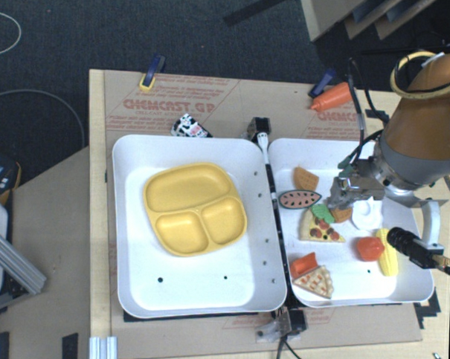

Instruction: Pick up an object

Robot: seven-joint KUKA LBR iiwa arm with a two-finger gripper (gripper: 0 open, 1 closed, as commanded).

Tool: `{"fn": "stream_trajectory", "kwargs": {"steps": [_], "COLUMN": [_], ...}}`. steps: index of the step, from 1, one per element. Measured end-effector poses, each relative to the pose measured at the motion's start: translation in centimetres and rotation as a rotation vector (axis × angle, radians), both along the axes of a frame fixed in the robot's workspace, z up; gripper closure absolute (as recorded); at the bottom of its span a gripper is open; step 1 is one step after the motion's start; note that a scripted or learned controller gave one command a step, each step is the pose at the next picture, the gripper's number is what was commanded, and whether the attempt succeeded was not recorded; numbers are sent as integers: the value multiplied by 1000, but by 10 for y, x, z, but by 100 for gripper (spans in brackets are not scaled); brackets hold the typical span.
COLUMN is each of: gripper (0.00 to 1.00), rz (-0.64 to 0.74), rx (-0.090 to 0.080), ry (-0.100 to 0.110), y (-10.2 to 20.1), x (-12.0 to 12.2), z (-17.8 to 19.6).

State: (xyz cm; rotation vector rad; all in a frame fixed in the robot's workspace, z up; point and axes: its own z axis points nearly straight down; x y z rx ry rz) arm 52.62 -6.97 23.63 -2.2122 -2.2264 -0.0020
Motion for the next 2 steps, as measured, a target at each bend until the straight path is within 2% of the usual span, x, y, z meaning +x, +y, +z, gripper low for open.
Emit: {"fn": "stream_trajectory", "kwargs": {"steps": [2], "gripper": [100], "rz": [0], "rx": [0], "ry": [3], "y": [109], "x": [-31], "z": [-21]}}
